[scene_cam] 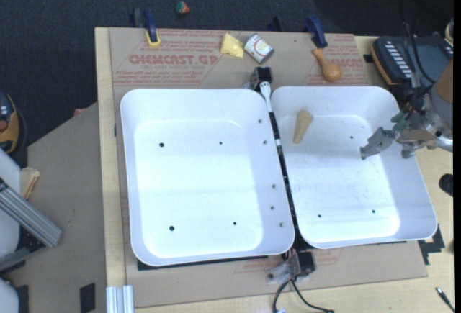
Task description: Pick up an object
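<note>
Over the right-hand shallow white plastic bin (pixel 403 221), near its right wall, hangs the grey two-finger gripper (pixel 374 144), reaching in from the right edge of the view. One grey finger (pixel 375 142) slants down and to the left toward the bin floor; whether the gripper is released or clenched cannot be told from this angle, and nothing is seen between its fingers.

Inside the same bin, toward its upper left part, lies a small tan cone-shaped object (pixel 302 125), its narrow end pointing down. It rests on the bin floor, well apart from the gripper and near the seam between the two bins.

Just beside it, to the left, sits the left-hand shallow white plastic bin (pixel 137 182), touching the right one along a dark seam.

Both bins rest on a brown cardboard sheet printed with red lettering (pixel 173 58). On that sheet, above the bins, lie a yellow wedge-shaped piece (pixel 232 46), a small white and grey cylindrical object (pixel 258 48) just beside it, and an orange-brown pear-shaped wooden piece (pixel 328 67) farther right. Blue clamps (pixel 150 22) grip the sheet's upper edge.
</note>
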Robot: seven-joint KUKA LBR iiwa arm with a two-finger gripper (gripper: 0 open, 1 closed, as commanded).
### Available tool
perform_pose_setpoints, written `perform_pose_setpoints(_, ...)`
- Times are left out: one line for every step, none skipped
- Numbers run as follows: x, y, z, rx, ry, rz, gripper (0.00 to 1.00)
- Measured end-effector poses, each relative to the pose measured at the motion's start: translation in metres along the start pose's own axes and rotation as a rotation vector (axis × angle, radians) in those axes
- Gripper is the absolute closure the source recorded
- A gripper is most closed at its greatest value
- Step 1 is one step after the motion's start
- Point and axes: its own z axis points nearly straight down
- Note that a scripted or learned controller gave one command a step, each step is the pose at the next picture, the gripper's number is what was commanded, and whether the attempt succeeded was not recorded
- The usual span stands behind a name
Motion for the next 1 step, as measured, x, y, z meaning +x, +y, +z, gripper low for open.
perform_pose_setpoints(0.0251, 0.0190, 0.1285, 0.004, 0.002, -0.002, 0.00)
